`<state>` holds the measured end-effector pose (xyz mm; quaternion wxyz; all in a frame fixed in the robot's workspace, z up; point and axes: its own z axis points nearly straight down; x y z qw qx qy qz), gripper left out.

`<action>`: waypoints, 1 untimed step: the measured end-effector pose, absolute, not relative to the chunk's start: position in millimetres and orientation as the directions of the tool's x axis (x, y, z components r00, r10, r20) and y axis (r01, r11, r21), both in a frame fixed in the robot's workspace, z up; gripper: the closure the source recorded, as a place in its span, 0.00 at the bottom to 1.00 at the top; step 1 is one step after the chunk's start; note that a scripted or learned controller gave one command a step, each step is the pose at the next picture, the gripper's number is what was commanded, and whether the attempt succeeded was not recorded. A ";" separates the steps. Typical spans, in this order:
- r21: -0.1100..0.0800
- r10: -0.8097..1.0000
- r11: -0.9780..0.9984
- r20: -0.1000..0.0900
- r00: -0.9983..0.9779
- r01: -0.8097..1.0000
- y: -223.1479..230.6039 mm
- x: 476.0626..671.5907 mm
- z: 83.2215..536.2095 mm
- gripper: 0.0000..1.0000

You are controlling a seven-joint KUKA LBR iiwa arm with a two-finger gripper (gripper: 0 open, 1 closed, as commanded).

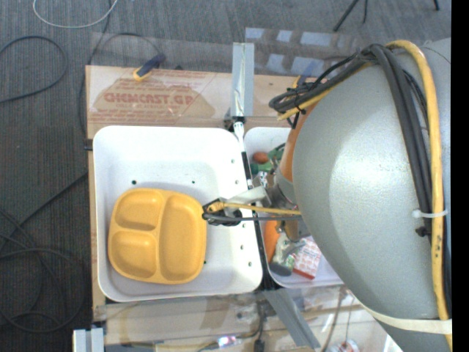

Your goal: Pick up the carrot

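Observation:
An orange piece that looks like the carrot [270,237] lies in the right bin [258,139] near its left wall, mostly covered by the arm. The big grey arm [366,189] hangs over nearly all of that bin, its orange band showing at its left edge. My gripper [268,193] sits just above the carrot at the divide between the bins; just some metal parts of it show beneath the arm. A thin yellowish cable with a black loop [220,213] reaches from it out over the left bin.
A yellow compartment tray [157,235] lies in the left bin [168,149], front left. A red-and-white packet [306,259] and a small red and green item [261,157] sit in the right bin. Brown cardboard [154,101] lies behind the bins.

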<state>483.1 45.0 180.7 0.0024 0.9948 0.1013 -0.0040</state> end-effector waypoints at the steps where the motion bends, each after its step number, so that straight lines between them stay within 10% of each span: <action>1: 0.003 0.239 -0.971 -0.009 0.971 0.239 -27.0 534.7 180.5 0.00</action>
